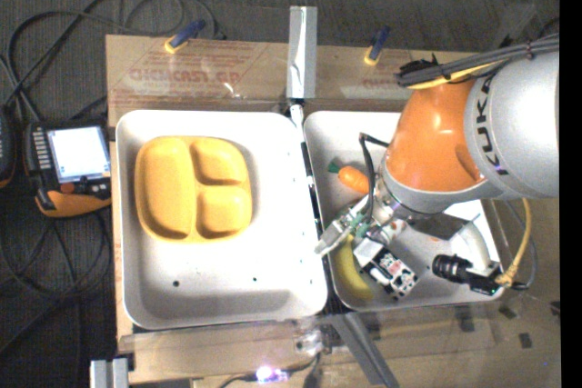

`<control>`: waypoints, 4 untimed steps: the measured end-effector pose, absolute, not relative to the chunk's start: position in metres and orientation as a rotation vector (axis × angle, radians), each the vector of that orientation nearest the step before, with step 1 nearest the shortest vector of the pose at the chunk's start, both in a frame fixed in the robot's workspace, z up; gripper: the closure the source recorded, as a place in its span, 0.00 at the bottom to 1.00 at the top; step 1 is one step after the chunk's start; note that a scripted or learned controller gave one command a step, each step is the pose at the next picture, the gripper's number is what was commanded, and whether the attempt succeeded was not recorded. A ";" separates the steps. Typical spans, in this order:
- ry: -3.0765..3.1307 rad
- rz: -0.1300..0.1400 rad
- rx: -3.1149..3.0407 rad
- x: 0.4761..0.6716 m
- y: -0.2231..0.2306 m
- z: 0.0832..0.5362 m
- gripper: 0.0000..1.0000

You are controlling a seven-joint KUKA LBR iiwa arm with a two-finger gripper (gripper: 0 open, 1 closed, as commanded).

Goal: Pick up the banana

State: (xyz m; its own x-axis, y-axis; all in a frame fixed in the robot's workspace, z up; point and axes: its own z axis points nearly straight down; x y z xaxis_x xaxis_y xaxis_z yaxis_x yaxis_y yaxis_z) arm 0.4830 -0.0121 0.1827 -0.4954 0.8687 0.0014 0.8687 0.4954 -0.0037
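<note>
The banana [351, 274] is yellow and lies at the front left corner of the right bin [498, 223]. Only part of it shows, since the gripper covers its upper end. My gripper [353, 241] hangs low over that corner, right above the banana and close to the bin's left wall. The arm's orange band [432, 145] and grey wrist hide much of the bin behind it. I cannot make out whether the banana sits between the gripper's tips.
An orange carrot [351, 177] with a green top lies in the right bin, behind the gripper. The left bin [218, 286] holds a yellow divided tray [194, 187]. A thin wall [309, 186] separates the two bins. Cables run beside the gripper.
</note>
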 end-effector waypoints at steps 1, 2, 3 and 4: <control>-2.707 0.002 -1.588 0.483 -0.024 0.183 0.00; -2.964 0.002 -1.035 0.484 -0.029 0.187 0.00; -2.933 0.002 -1.117 0.483 0.040 0.183 0.00; -2.928 0.003 -1.140 0.484 -0.057 0.188 0.00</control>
